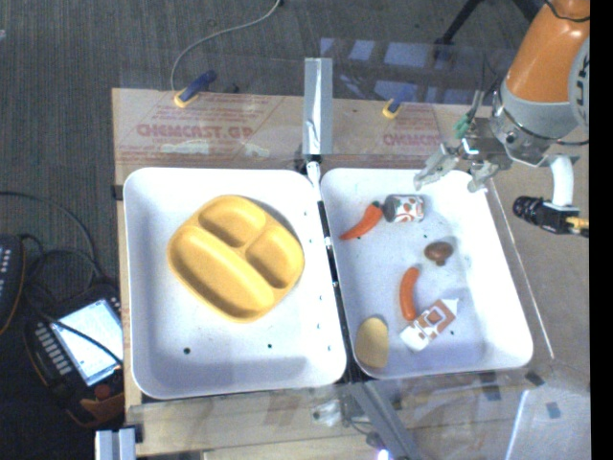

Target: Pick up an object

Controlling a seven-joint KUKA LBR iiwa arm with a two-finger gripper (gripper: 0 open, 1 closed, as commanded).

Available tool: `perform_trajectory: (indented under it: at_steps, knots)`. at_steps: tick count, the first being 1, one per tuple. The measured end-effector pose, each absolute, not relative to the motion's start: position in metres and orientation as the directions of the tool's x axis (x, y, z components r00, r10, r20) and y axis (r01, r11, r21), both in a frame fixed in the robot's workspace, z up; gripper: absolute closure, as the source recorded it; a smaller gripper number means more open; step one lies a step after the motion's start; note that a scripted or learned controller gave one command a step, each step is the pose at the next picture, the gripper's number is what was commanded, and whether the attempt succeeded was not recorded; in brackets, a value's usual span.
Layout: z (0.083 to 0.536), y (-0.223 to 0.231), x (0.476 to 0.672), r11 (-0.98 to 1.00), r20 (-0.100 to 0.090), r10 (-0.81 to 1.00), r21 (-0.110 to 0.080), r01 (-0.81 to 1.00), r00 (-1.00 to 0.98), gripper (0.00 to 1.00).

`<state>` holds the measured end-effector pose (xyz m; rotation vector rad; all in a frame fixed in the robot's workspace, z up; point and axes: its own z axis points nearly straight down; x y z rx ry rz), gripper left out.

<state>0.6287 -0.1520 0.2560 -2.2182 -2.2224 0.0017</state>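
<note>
Pincer [455,168] hangs spread wide and empty above the right bin's [508,257] far rim. Nearest candidate: small can [405,209] lying just below. Probably light, rigid, prone to rolling; grip across its cylindrical body, not its ends

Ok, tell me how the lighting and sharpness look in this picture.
Camera view: light is even and soft, with faint shadows under the yellow tray and the carrot; the white bins look bright but keep detail; clear sheeting over the bench's near edge reflects pale streaks; the gripper looks slightly soft, and small items such as the carton lack fine detail.
</note>
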Motion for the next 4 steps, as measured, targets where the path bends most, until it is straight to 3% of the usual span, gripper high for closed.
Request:
perform_trajectory:
  at_steps: [1, 2, 3, 4]
  knots:
    - [0.103, -0.161, 0.577, 0.001, 0.001, 1.000, -0.002, 1.000, -0.001, 0.00]
    - [0.092, -0.134, 0.538, -0.003, -0.006, 1.000, 0.017, 1.000, 0.003, 0.00]
    - [0.102, -0.132, 0.539, -0.001, -0.002, 1.000, 0.017, 1.000, 0.001, 1.00]
    - [0.202, -0.096, 0.537, 0.003, -0.001, 1.000, -0.001, 1.000, -0.003, 1.00]
